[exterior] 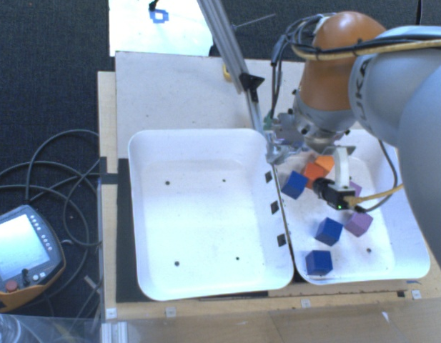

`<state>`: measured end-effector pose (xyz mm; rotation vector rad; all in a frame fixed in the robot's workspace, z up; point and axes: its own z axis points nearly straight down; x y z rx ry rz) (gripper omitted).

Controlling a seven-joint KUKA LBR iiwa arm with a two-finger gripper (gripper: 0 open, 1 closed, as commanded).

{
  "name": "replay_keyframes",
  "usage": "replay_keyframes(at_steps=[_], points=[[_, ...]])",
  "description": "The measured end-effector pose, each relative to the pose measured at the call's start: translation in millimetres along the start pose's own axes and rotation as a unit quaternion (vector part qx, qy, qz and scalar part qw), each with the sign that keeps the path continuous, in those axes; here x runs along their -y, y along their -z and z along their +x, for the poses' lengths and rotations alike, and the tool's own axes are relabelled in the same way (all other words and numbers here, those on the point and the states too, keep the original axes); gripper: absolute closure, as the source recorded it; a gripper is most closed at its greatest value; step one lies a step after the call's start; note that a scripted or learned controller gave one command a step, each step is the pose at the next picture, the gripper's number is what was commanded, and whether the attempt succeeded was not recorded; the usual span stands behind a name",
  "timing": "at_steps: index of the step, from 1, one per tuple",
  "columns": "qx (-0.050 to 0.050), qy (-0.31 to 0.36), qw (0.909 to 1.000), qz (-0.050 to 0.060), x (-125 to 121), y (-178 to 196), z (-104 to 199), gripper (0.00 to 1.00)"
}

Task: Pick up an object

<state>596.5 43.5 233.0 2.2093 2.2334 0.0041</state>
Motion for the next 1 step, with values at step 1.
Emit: replay_keyframes(at_steps=[1], points=[[0.0, -0.001, 1.0, -0.001, -13.7, -0.9, 40.8, 1.0]])
